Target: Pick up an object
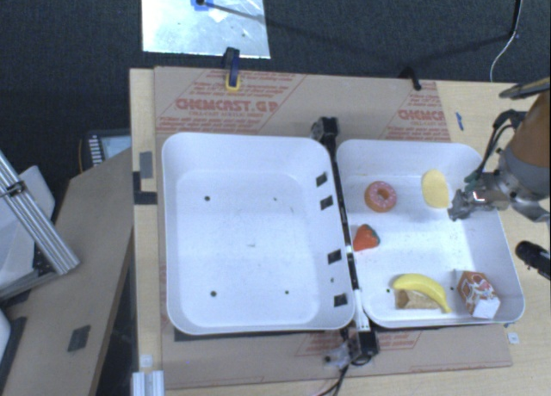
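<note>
Nothing lifted yet, as far as this view tells. Gripper [462, 205] sits low at the right bin's [508, 252] right wall, just beside the yellow lemon [436, 188], arm [529, 157] reaching in from the right. Whether the jaws stand wide or narrow I cannot tell; they are small and blurred at that edge, and no object shows between them. Every candidate is resting on the right bin's floor: lemon at the top right, pink donut [380, 196] to its left, red strawberry [367, 237] near the divider, banana [423, 287] over a brown piece [413, 300] by the front wall, and a red-and-white box [477, 293] in the front right corner. Left bin [172, 231] holds none of them. My read: this is the approach stage, with the lemon the nearest target. Left to do, by my judgement: settle over one item, close on it, and raise it off the bin floor. On this evidence the pick is unstarted, or at best just lining up.
</note>
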Action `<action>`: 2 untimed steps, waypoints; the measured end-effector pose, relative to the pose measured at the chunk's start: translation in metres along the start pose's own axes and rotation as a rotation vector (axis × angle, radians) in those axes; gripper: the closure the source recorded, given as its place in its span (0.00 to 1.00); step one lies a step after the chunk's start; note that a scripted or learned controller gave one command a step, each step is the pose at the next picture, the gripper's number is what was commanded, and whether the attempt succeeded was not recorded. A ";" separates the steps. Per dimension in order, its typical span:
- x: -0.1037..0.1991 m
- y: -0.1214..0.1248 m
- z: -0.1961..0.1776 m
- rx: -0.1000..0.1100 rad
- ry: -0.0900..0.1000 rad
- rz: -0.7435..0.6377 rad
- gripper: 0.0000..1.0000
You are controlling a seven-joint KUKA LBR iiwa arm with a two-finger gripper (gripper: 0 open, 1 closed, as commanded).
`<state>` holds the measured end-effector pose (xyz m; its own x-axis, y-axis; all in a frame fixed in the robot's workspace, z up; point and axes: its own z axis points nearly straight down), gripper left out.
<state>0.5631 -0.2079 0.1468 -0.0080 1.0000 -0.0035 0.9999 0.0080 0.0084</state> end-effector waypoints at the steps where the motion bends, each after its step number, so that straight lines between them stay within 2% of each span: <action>1: -0.001 0.001 -0.011 -0.003 -0.001 -0.003 1.00; 2: -0.001 0.002 -0.021 -0.006 -0.002 -0.006 1.00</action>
<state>0.5645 -0.2090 0.1683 -0.0135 0.9999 -0.0057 0.9998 0.0136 0.0139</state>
